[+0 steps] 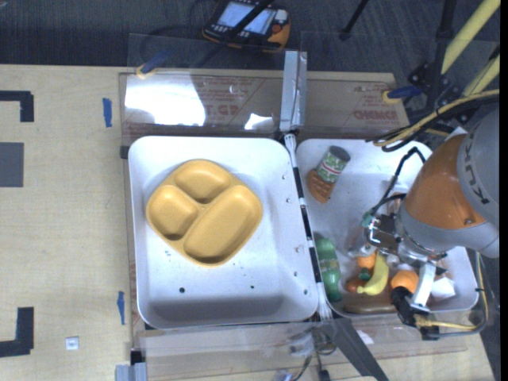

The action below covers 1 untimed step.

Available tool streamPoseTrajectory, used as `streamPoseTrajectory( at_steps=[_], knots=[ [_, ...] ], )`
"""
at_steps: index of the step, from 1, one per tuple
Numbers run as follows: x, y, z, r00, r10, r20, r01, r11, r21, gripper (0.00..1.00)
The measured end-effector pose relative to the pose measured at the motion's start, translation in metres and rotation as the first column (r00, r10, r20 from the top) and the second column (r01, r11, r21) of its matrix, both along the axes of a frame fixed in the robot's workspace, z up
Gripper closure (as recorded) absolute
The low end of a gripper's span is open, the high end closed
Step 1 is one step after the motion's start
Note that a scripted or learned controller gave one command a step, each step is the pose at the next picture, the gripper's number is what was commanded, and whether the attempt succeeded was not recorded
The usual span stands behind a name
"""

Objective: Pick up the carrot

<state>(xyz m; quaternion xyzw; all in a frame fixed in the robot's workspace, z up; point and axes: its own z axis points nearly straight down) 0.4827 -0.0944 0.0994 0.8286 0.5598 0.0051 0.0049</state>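
Apparently the carrot is the small orange piece lying in the near part of the right bin, though it is partly covered by the arm and its identity is a judgement, since a second orange piece lies just to its right. A banana rests between the two, touching or nearly touching both, and a green item lies to the left against the dividing wall. Farther away in the same bin a small can lies tilted, well apart from the cluster. The gripper hangs low over this cluster, beneath the arm's orange band; whether it is released, clenched or grasping anything cannot be told, because the wrist hides its tips. Several risks follow from the crowding: a closing grasp could take the banana or the other orange piece instead of the carrot, or pinch two things together; a glancing contact could roll the carrot aside toward the bin wall, out of reach. The left bin holds a yellow divided tray, which lies well clear of the work and poses no hazard.
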Motion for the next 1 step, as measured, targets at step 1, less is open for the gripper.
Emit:
streamPoseTrajectory(
  at_steps=[1],
  knots=[
    [0.0497, 0.0360, 0.0831, 0.995, 0.096, -0.019, -0.096, 0.995, 0.002, 1.00]
  ],
)
